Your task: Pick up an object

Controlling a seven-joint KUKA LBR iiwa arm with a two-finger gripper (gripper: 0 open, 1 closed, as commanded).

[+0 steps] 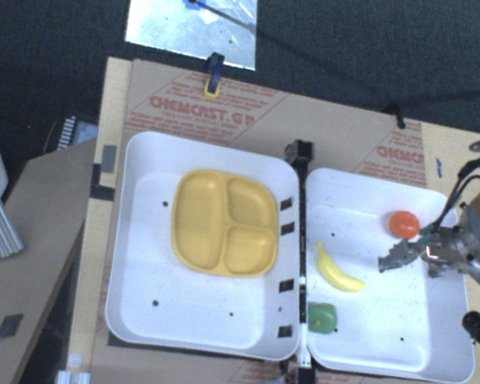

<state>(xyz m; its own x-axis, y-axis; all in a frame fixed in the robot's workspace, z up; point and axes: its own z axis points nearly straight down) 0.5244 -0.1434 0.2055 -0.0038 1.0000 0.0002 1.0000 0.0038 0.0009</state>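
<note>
Left bin [125, 304] holds a yellow divided plate [224, 223], flat, roughly centred; not near me, no risk there unless I swing wide. Right bin [439, 361] has three loose candidates: green piece [322, 318] at the near-left corner hard against the divider wall, banana [337, 272] lying flat and slanted left of middle, orange ball [404, 224] toward the far side. My hand [390, 260] sits between banana and ball, just right of the banana, nothing between the tips. Whether the tips are apart or together I can't tell; too small and dark.

Risks, as I judge them: I'm lined up on neither object, so closing here likely grabs air. Ball is round, would roll off if I clip it from the side. Banana is low and curved; tips could scrape the bin floor or pinch one end and let it pivot out. Green piece is tight to the wall, poor clearance for one finger.
</note>
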